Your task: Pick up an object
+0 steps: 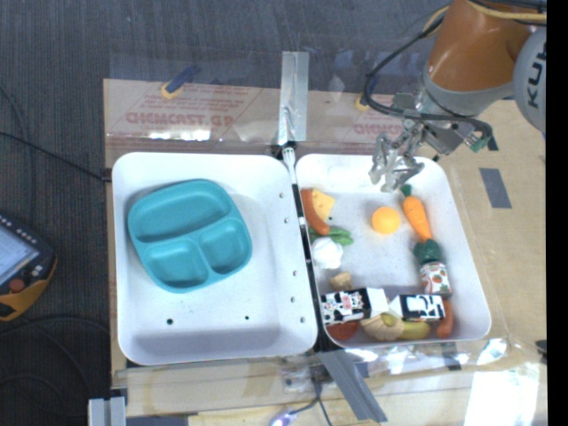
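Two bins sit side by side on your bench: left bin [142,327] and right bin [461,264]. One teal tray [188,233] with three compartments lies in the left bin, upper half, nothing on it.

Your right bin holds the pickable stuff. Count: one carrot [416,216] near the right wall, one orange ball [385,220] just left of the carrot, one cheese wedge [318,208] by the left wall, one green leaf piece [339,234] under it, one white round item [327,253] just below that. One small bottle [433,270] with a dark green cap lies below the carrot. Two black-and-white cartons: carton one [344,306] and carton two [422,306], both along the near wall. Below them you've got a jumble of red, tan and yellow pieces [390,328]; too crowded to count.

One gripper [391,169] hangs over the right bin's far edge, above and left of the carrot top, nothing visibly between its fingers. You can't tell how far apart the jaws stand; it's a metal blur. One orange wrist band [475,34] at top right.
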Available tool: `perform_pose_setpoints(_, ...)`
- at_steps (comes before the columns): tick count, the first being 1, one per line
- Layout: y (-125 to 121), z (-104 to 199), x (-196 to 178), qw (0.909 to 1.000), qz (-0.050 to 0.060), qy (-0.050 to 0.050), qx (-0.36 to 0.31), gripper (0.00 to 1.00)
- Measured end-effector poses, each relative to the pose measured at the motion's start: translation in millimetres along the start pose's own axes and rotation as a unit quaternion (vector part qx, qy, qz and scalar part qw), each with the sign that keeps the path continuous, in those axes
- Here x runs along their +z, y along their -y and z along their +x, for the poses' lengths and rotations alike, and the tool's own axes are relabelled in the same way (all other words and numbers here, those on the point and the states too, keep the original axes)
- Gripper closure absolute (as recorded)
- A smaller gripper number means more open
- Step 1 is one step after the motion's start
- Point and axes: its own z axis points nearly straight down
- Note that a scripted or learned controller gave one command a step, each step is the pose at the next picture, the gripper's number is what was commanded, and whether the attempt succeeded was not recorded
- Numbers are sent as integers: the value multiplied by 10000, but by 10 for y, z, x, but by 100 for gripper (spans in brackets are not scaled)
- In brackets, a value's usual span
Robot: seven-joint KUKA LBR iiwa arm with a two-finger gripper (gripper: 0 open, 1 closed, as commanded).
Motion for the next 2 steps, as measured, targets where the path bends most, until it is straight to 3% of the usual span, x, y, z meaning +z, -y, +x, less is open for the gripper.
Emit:
perform_pose_setpoints(1,-288,205,1087,9895,-19,-24,-1447,100)
perform_pose_setpoints(2,-152,137,1257,9995,-6,-9,300,100)
